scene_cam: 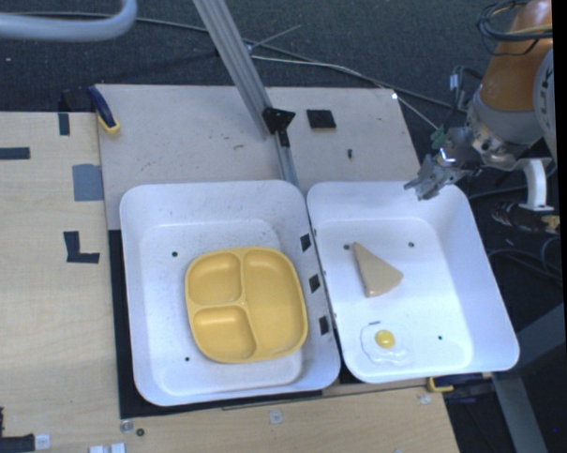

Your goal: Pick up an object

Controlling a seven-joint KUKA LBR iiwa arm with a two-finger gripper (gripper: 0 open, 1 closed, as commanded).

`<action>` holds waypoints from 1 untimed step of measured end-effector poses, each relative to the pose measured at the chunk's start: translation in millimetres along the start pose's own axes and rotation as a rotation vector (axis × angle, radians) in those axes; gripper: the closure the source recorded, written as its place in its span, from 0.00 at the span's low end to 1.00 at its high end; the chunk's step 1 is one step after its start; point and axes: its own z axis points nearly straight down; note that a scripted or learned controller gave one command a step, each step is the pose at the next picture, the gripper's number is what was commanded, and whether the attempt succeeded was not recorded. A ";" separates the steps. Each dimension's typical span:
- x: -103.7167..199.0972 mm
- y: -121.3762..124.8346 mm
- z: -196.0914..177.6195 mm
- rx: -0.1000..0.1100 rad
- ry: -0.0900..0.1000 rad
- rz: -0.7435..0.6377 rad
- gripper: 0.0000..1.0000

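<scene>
Hovering over the far right corner of the right bin (473, 259), the grey-and-orange arm (513, 79) carries its claw (433, 181) above the rim, well apart from anything it might lift; whether the claw is open or closed cannot be told from this slanted overhead view. Nothing is seen between its tips. Two candidates lie on the floor of that bin: a tan wedge (375, 271), like a slice of cheese or bread, near the middle, and a toy fried egg (384, 344) toward the near edge, apart from the wedge. In the left bin (145, 274), beside it on the table (42, 278), sits a yellow divided plate (246, 303) with three compartments, none of them seen to hold anything. By the look of things, the pick is at the approach stage, with no grasp yet made. The wedge lies nearest the claw and looks the likelier target; the next move would call for travelling inward over it, lining up across its narrower width, and descending far enough to close on its sides. The egg, lying flat and thin, seems the harder thing to grip.
</scene>
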 end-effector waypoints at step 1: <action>53.2 -8.2 -9.9 0.004 0.001 -0.004 1.00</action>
